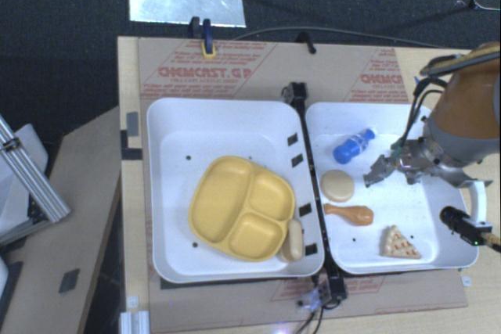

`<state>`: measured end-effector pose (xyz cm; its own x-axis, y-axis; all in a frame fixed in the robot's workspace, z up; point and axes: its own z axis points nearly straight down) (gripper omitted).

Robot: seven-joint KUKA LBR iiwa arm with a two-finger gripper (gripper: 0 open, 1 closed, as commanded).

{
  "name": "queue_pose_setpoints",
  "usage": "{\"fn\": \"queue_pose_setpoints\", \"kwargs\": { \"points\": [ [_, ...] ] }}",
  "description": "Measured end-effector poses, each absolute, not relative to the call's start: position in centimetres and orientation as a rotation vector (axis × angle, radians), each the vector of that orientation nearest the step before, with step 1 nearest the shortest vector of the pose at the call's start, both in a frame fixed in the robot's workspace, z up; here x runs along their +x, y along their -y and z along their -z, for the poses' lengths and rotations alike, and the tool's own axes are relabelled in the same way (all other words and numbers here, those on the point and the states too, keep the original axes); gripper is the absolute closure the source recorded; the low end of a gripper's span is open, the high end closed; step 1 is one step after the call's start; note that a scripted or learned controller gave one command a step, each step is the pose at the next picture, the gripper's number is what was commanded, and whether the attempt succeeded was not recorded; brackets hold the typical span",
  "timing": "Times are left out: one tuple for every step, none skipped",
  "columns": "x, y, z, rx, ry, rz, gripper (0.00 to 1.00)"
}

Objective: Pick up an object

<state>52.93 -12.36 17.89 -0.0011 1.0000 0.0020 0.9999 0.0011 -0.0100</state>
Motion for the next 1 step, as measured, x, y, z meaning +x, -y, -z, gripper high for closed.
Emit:
{"fn": "queue_pose_setpoints", "kwargs": {
  "points": [
    [53.22,12.36,-18.42,-2.218,2.226,0.001,0.00]
  ]
}}
